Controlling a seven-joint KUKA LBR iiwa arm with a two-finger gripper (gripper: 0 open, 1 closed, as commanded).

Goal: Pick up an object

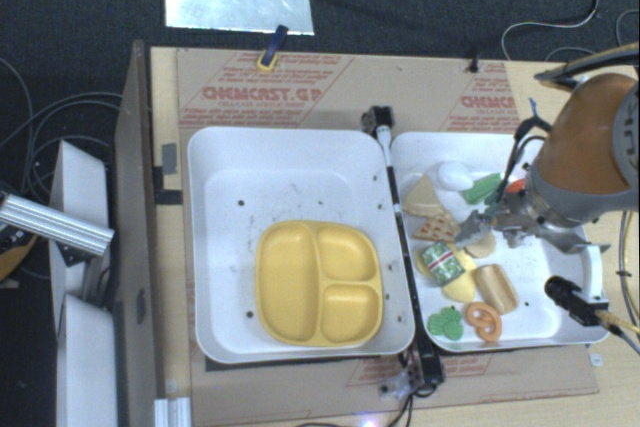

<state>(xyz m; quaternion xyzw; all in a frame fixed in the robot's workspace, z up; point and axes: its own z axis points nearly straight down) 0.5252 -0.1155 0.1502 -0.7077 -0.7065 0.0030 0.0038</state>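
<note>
Hovering low over the right bin [575, 330], the gripper [483, 223] is sitting among a crowded pile of toy food, and whether it is open or holding anything cannot be told from this slant. Candidates are lying all around it: a green piece [484, 187] at twelve o'clock, a waffle-patterned cracker [436, 229] at nine, a green-labelled can [441, 261] at seven, a bread roll [496, 288] at six. Crowding is posing the risk: closing here may be pinching two pieces, or nudging one aside. Across in the left bin [215, 215], the yellow divided plate [319, 282] is lying well apart.
</note>
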